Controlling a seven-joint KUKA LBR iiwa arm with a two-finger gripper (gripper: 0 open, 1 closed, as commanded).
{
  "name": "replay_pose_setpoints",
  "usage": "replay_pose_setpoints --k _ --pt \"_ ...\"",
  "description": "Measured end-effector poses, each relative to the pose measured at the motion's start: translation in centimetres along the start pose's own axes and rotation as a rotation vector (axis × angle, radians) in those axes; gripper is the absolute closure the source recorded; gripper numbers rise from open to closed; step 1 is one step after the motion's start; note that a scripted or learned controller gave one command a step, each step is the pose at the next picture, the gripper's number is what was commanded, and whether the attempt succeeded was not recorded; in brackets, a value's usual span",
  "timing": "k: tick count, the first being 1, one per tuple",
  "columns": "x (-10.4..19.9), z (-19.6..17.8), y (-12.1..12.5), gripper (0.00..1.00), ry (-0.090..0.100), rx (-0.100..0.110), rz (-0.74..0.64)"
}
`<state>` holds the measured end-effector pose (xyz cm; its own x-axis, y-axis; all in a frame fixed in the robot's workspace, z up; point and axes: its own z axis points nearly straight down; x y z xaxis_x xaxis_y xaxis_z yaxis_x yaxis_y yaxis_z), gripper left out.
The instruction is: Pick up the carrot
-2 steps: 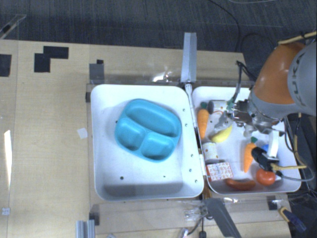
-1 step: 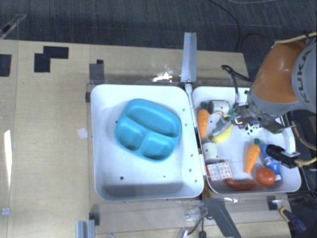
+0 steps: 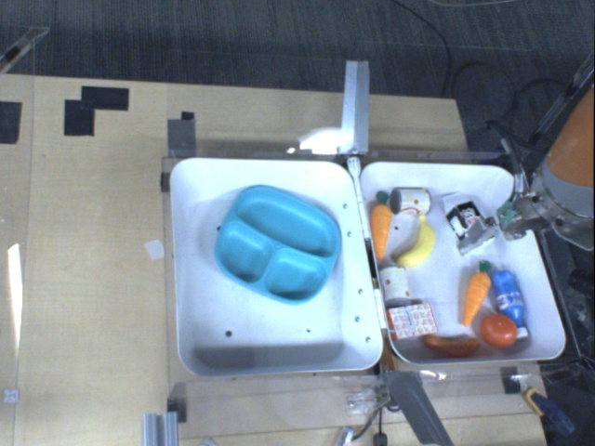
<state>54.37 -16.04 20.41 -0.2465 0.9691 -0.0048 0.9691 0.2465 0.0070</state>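
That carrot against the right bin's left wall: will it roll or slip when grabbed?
The carrot looks smooth, tapered and rigid, so it may squirt out of a pinch. Lying along the bin wall beside the banana, it probably won't roll far.

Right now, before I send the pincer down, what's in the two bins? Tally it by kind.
Carrots: 2, one by the divider, one by the bottle
Banana: 1
Tomato: 1
Sausage: 1
Blue bottle: 1
Cans: 2, upper, lower
Patterned box: 1
Blue divided plate: 1
Total: 10
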Motion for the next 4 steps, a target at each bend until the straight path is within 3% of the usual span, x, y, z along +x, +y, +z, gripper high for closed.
replay_pose_setpoints --k 1,2,3,4 --pt "-2.2 10.7 -2.7 0.00 0.002 0.002 -0.008" --pt "-2.2 9.6 -2.4 1.00 -0.001 -0.004 -0.009" --pt "-2.3 11.4 -2.2 1.00 -0.001 -0.006 -0.076" --pt "4.3 0.2 1.3 1.00 0.002 0.000 0.122"
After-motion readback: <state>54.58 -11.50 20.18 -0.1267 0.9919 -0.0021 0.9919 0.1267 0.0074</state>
